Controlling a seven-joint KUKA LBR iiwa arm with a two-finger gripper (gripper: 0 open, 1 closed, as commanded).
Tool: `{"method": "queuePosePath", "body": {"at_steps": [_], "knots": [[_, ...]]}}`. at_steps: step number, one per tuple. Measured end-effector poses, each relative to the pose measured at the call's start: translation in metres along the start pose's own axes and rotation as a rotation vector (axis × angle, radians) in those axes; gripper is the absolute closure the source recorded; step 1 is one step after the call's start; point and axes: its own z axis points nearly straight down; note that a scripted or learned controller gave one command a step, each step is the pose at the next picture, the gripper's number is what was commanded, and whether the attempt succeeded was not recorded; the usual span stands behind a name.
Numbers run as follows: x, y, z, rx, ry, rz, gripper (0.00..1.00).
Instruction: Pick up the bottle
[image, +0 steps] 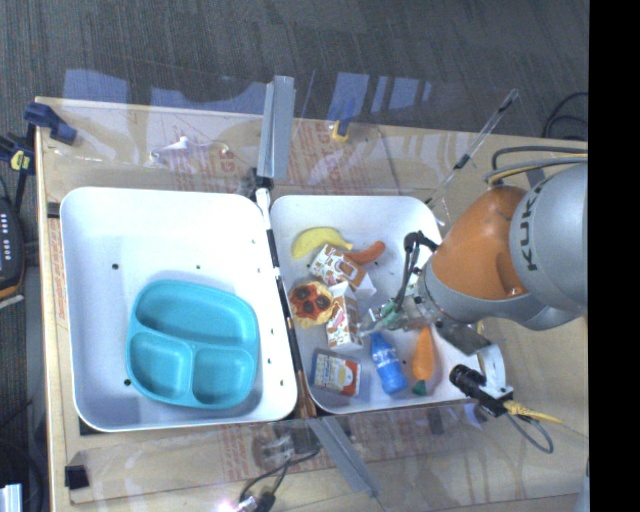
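Blue plastic bottle (388, 364), unlifted, lying in the right bin (415, 209); pick judged not yet made.

Item: bottle, blue with a pale cap end, resting on the bin floor near the front wall, between a small red-and-white packet (335, 372) on its left and an orange carrot-shaped piece (424, 356) just beside it on its right. Claw: the gripper (385, 318) hangs low over the same bin, just above and behind the bottle's upper end, close to it; whether it touches cannot be told, and how far its jaws are spread cannot be told at this angle, nor is anything seen held. Remaining, by judgement: close on the bottle, lift clear. Left bin (80, 215) holds a teal divided tray (194, 343).
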Motion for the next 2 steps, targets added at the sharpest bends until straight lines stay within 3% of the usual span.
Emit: {"method": "queuePosePath", "body": {"at_steps": [1, 2], "knots": [[0.064, 0.056, -0.087, 0.046, 0.018, -0.171, 1.0], [-0.023, 0.05, -0.132, 0.042, 0.023, -0.477, 1.0]]}}
